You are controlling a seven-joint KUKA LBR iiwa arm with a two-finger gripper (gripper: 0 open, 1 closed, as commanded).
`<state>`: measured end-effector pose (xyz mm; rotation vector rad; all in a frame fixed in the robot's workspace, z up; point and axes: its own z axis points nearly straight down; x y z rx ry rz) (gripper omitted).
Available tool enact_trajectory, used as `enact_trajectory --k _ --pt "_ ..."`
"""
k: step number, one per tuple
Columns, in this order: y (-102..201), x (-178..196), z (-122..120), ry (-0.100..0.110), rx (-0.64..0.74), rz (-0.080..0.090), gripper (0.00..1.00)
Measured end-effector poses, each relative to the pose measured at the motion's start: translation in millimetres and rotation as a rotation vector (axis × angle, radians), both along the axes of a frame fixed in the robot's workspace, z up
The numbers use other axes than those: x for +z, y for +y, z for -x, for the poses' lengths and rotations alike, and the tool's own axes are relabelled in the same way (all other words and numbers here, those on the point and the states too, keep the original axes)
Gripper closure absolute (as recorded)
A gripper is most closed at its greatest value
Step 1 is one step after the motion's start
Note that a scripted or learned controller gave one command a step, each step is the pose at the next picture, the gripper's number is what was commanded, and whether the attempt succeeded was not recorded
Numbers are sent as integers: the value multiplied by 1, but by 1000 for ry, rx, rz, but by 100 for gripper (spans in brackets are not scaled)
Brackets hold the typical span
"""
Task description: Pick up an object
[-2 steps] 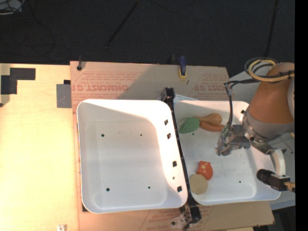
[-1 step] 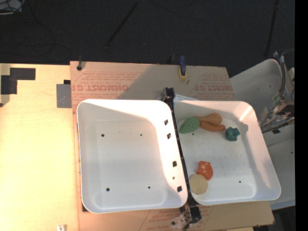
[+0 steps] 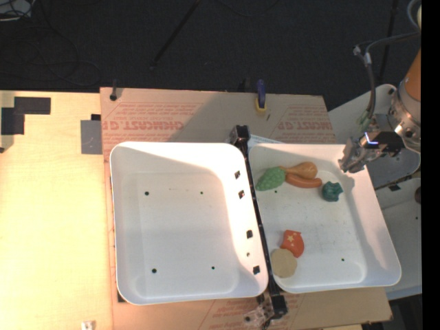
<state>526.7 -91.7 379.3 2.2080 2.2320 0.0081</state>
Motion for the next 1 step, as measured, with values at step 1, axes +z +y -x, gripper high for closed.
enact_trajectory --k 1 --pt "-6 -170 -7 21 -11 0 100"
